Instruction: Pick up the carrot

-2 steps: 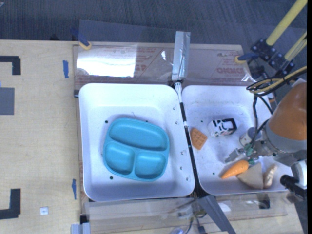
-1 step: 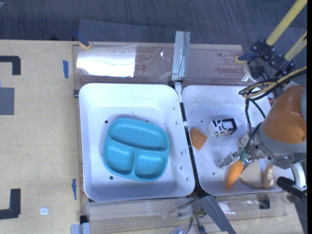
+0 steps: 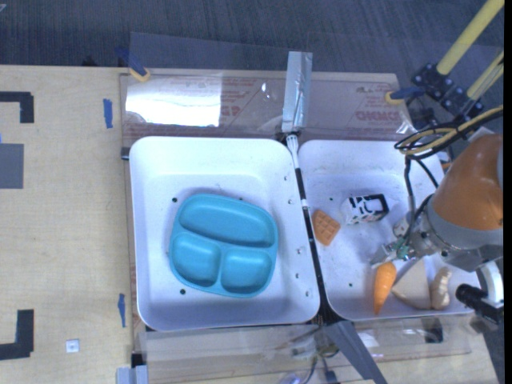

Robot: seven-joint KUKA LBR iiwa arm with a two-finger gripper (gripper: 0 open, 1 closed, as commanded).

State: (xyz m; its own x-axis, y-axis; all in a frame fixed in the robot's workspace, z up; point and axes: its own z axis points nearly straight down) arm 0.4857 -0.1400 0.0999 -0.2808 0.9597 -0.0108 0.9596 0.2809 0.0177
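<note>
The carrot is orange with a green leafy top. It lies in the right bin near the front wall, tip toward the front and top toward the arm. The arm comes in from the right, its orange band above the grey wrist. My gripper hangs under that wrist, just above and to the right of the carrot's green top, and the wrist hides much of it. Nothing is visibly held.
In the right bin a tan waffle piece lies near the divider, with a black-and-white object behind it. Two beige food pieces sit right of the carrot. The left bin holds a blue divided plate. Cables hang at the right.
</note>
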